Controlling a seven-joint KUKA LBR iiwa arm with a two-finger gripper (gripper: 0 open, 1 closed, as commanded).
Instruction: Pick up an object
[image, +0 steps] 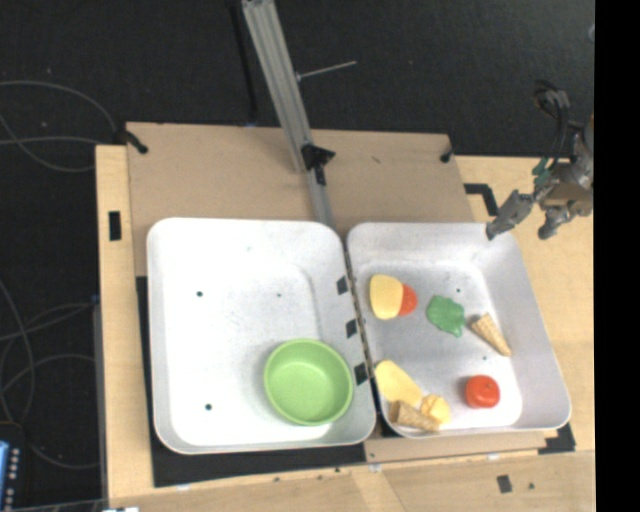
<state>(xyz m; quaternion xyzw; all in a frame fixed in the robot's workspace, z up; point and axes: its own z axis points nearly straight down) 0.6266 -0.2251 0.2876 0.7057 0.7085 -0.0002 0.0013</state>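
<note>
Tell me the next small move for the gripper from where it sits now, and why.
Probably bring the gripper in over the right bin and down toward the green piece. The gripper sits open at the bin's far right corner with nothing between its fingers, and the green piece lies apart from the other toys.

End effector (528, 221): two slim grey metal fingers, dark wrist block above, thin black cable looping over top.
</note>
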